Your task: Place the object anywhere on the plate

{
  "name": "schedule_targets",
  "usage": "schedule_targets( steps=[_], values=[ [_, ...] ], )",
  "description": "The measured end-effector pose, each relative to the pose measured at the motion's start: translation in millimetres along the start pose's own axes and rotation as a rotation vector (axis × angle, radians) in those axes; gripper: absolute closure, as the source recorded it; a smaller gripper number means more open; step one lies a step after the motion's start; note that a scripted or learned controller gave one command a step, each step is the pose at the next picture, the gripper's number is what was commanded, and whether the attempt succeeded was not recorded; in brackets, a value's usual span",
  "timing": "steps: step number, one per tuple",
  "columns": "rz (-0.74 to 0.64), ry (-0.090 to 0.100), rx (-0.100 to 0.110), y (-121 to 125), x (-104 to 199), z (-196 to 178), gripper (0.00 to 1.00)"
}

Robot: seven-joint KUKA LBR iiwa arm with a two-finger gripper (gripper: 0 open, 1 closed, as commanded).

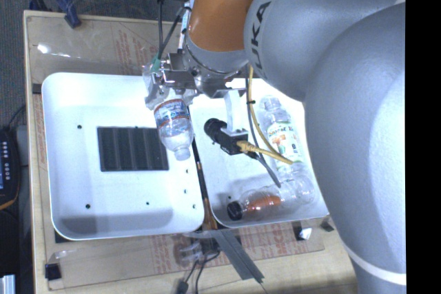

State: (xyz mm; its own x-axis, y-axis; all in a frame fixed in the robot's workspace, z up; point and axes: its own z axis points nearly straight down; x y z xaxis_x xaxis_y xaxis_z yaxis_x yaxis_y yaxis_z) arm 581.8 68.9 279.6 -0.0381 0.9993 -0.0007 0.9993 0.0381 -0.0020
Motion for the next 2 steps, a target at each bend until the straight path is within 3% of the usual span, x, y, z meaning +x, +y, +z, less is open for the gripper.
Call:
schedule_targets(
  steps=[1,2],
  values=[
    [-0.035,-0.001,0.006,24.7,-19.2,80.3,1.0],
    [-0.263,0.001,0.004,30.4,-78.0,88.2,1.0]
  ],
)
